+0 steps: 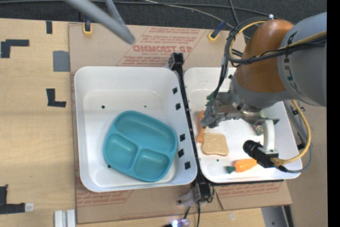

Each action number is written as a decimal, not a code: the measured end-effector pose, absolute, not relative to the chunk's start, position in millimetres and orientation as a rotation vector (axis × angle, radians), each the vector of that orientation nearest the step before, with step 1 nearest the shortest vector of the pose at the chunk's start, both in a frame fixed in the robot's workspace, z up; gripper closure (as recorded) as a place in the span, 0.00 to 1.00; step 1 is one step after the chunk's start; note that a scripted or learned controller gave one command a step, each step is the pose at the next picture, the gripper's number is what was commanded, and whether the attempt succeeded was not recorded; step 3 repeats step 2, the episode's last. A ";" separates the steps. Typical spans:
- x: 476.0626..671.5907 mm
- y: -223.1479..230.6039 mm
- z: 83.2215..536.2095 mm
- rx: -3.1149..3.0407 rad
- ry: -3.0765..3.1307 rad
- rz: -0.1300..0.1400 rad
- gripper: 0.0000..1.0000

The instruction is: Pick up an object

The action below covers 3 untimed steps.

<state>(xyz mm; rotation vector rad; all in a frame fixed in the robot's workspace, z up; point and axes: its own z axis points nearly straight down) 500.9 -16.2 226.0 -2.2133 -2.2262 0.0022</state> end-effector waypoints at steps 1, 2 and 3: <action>496.1 27.9 227.6 -2.213 -2.227 0.001 1.00; 489.7 86.2 234.4 -2.211 -2.229 0.000 1.00; 489.7 86.2 234.4 -2.211 -2.229 0.000 1.00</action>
